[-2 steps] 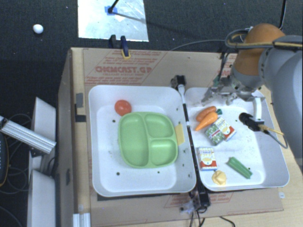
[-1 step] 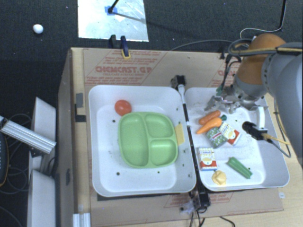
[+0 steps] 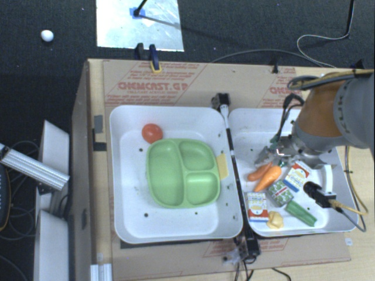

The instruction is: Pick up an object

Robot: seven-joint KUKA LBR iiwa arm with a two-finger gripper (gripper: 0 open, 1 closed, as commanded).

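My gripper [image 3: 275,154] hangs low in the right bin [image 3: 252,127], its metal fingers spread just above the top end of an orange carrot [image 3: 265,175]. Nothing shows between the fingers. Beside the carrot lie a red and white carton [image 3: 297,177], a small green-labelled can [image 3: 280,195], a green cucumber-like piece [image 3: 301,212], a white and red packet [image 3: 256,206] and a yellow lump [image 3: 275,219]. The grey arm with its orange band [image 3: 319,113] covers the bin's right part.
The left bin [image 3: 129,127] holds a green divided plate [image 3: 183,172], a red tomato [image 3: 152,133] at its upper left and a yellow piece [image 3: 222,166] against the right wall. A black divider strip [image 3: 230,151] runs between the bins.
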